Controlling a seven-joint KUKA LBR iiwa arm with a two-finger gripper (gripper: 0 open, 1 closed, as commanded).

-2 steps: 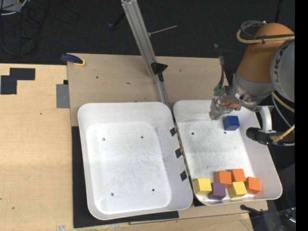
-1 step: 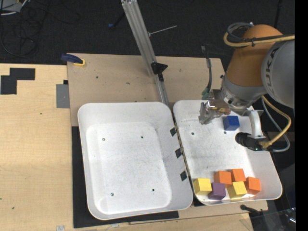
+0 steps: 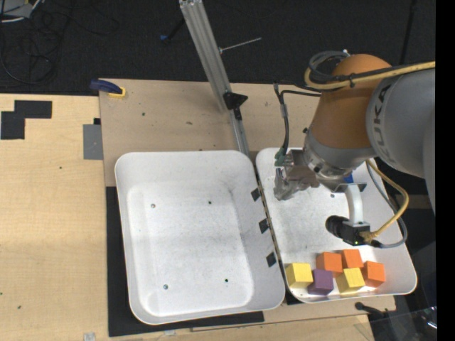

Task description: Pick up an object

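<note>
Several small blocks lie bunched in the near corner of the right bin [image 3: 298, 226]: a yellow block [image 3: 300, 273], a purple block [image 3: 323, 281], a second yellow block [image 3: 349, 280], and three orange blocks [image 3: 329, 262], [image 3: 352, 258], [image 3: 374, 273]. My gripper [image 3: 284, 188] hangs over the far left part of the right bin, well behind the blocks and apart from them. The wrist hides most of the fingers.
The left bin [image 3: 135, 172] sits beside the right one, with black clips [image 3: 263, 226] along the shared edge. A slanted aluminium rail [image 3: 210, 52] rises behind the bins. A black cable loop with a connector [image 3: 345, 227] hangs over the right bin.
</note>
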